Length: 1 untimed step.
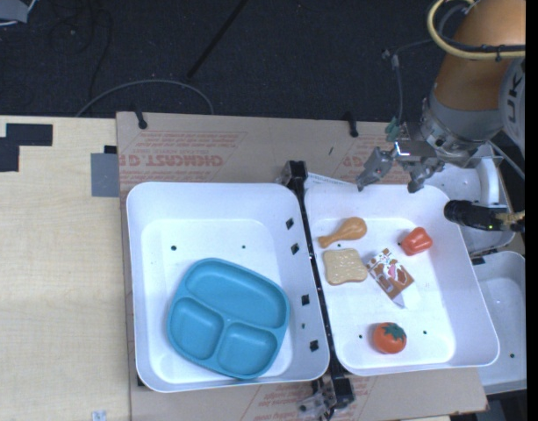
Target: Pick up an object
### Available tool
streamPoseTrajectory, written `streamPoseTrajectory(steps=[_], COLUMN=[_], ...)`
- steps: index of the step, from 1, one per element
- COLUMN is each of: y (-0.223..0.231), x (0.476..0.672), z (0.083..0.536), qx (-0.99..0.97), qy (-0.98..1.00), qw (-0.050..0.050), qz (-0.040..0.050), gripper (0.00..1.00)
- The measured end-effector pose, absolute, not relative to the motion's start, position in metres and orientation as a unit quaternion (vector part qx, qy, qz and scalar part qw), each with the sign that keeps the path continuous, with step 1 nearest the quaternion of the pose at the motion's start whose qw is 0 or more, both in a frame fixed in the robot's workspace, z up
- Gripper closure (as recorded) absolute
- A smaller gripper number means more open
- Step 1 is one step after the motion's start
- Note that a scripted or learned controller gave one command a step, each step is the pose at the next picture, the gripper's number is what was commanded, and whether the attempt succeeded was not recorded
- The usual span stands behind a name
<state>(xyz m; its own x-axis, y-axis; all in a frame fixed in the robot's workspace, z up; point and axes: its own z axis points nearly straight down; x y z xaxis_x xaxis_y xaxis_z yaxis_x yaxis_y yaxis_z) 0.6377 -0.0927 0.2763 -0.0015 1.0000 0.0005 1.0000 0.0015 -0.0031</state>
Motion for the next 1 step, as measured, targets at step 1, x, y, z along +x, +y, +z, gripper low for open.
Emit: streamPoseTrajectory(steps=[1], y=[-0.0916], x=[0.6379], z=[0.2328], qx=[-0.707], qy=[-0.707], qw=[0.003], qz=[0.0026], gripper=[0.0])
